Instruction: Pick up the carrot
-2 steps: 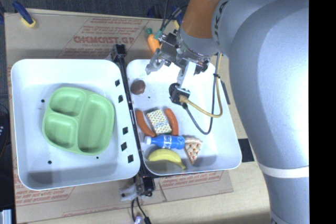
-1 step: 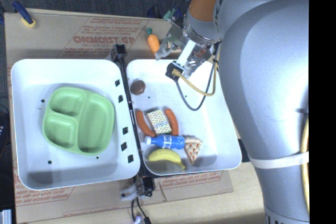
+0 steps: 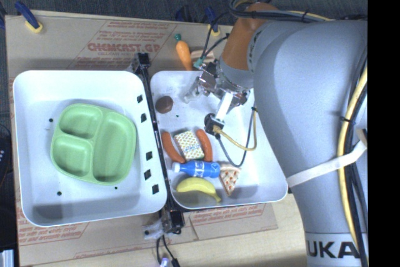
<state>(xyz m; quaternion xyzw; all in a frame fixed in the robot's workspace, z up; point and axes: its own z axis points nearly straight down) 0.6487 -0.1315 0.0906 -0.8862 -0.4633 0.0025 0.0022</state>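
Your carrot lies on the counter just outside the right bin, near the gripper; you cannot tell whether that is spread. Probably light, stiff and smooth: take it across mid-body.

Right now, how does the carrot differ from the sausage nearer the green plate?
The carrot lies outside the bins on the cardboard; the sausage lies inside the right bin. The carrot is orange, tapered, with a green tip; the sausage is redder with rounded ends. Both are slim and lie flat.
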